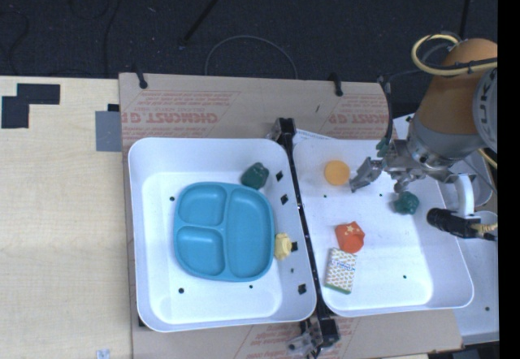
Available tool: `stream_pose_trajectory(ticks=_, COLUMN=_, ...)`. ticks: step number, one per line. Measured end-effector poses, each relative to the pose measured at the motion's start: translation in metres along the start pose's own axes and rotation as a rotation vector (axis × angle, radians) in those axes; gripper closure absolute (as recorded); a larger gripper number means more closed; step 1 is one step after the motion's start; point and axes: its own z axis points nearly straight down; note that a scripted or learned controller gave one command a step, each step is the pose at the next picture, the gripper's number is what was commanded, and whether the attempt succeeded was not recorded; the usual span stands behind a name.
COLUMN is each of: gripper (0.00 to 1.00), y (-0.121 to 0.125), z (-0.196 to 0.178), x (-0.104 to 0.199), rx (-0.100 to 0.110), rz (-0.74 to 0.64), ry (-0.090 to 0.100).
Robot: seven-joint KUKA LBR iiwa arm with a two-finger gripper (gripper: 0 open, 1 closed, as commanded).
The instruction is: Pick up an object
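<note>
My gripper (pixel 379 183) hangs over the back of the right bin (pixel 439 288), its two fingers spread open with nothing between them. An orange ball (pixel 336 172) lies just left of the left fingertip. A small teal object (pixel 405 203) sits just below the right fingertip, outside the gap. Nearer the front of the same bin lie a red object (pixel 350 236) and a white patterned packet (pixel 342 270).
The left bin (pixel 154 284) holds a blue divided plate (pixel 225 230), a dark green object (pixel 255 176) at its back right, and a small yellow object (pixel 283 246) beside the plate. A black divider (pixel 294 203) runs between the bins.
</note>
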Motion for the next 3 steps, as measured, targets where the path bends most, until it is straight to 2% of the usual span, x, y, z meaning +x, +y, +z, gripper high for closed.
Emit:
stream_pose_trajectory(ticks=1, gripper=0.0, y=0.004, z=0.06, x=0.007, rx=0.001, rz=0.0, ry=0.0)
stream_pose_trajectory(ticks=2, gripper=1.0, y=0.004, z=0.047, x=0.005, rx=-0.002, rz=0.004, ry=-0.001)
stream_pose_trajectory(ticks=3, gripper=1.0, y=0.003, z=0.001, x=0.011, rx=-0.009, rz=0.0, ry=-0.002)
